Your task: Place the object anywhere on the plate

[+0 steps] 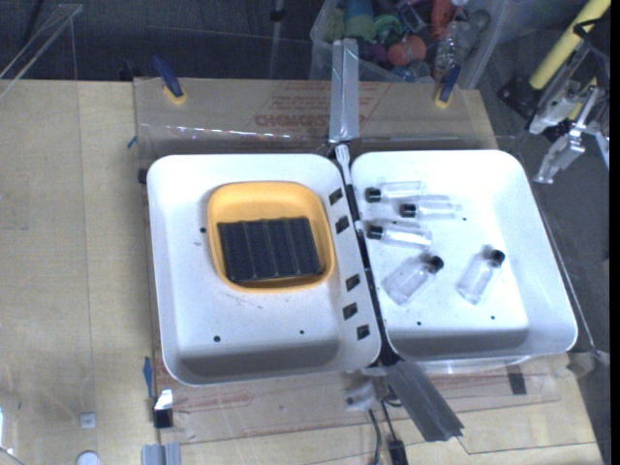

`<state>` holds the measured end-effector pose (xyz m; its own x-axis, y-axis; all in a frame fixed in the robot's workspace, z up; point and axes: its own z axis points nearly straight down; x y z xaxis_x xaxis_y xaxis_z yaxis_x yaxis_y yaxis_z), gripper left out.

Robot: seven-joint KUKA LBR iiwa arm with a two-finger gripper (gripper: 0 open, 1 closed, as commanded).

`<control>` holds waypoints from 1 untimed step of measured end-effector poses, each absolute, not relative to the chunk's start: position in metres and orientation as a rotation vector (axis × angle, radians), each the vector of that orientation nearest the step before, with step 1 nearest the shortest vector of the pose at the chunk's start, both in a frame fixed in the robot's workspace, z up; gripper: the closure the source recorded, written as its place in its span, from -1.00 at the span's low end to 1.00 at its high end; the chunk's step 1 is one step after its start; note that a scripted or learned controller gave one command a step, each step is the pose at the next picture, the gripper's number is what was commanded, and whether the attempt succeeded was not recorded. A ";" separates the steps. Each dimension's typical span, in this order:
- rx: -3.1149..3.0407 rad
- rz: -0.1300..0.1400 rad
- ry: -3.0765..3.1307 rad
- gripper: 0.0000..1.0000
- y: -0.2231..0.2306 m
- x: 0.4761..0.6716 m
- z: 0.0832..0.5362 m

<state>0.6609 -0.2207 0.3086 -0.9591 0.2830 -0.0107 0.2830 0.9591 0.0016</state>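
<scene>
Bins' (pixel 262 371) near rim foremost on the surface; vials loose, plate not yet loaded.
End effector (pixel 567 139) hangs off the right bin's far corner; whether spread or closed, cannot tell. Nearest vial (pixel 477 274) lies to its left, nearer the camera; plate (pixel 266 200) well farther left. Suggest centring across that vial's body and lifting high over the divider (pixel 351 250).

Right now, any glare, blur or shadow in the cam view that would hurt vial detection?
Camera view: soft overall, lighting even. The clear vials wash out against the right bin; their black caps carry the contrast. Faint sheen on the clear sheet behind the bins. Soft shadow inside the left bin along its near wall. The yellow plate with its dark ribbed insert reads clearly.
</scene>
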 end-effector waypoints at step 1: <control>0.411 0.002 3.109 -1.00 -0.221 0.642 0.325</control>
<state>0.6419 -0.2208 0.3250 -0.9656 0.2599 -0.0051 0.2599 0.9656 0.0018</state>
